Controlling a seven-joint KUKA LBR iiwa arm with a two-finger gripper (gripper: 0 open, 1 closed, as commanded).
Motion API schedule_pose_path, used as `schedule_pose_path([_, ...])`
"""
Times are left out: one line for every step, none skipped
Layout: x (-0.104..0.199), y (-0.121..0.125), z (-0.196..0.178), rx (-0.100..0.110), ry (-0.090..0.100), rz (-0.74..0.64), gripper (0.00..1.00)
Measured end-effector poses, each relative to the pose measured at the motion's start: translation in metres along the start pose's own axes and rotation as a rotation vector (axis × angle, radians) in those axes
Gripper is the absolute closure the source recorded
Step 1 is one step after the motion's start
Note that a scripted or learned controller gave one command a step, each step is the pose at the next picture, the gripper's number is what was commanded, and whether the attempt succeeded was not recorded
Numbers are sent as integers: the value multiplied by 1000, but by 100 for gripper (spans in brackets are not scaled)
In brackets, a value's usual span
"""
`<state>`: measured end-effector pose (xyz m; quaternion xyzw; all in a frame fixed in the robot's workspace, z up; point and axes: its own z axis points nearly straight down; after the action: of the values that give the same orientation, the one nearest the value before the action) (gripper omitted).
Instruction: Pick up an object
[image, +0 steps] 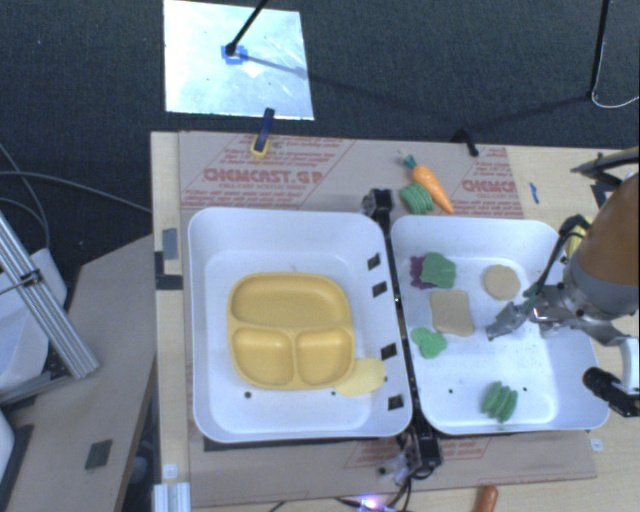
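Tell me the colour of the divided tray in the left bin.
Yellow: the divided plastic tray, camera view.

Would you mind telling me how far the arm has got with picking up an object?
Done: the arm has reached into the right bin, and its pincer sits low beside the tan square piece. In hand: nothing visibly lifted; the tan piece, round beige piece and green pieces all lie on the bin floor. Left: grasping and raising one of them.
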<state>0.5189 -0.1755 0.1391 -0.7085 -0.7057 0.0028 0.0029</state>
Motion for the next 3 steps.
schedule_pose_path([-33, -35, 58, -4, 0, 0, 0])
schedule_pose_path([-30, 3, 54, -13, -2, -9, 0])
schedule_pose_path([-31, 2, 43, -13, -2, -8, 100])
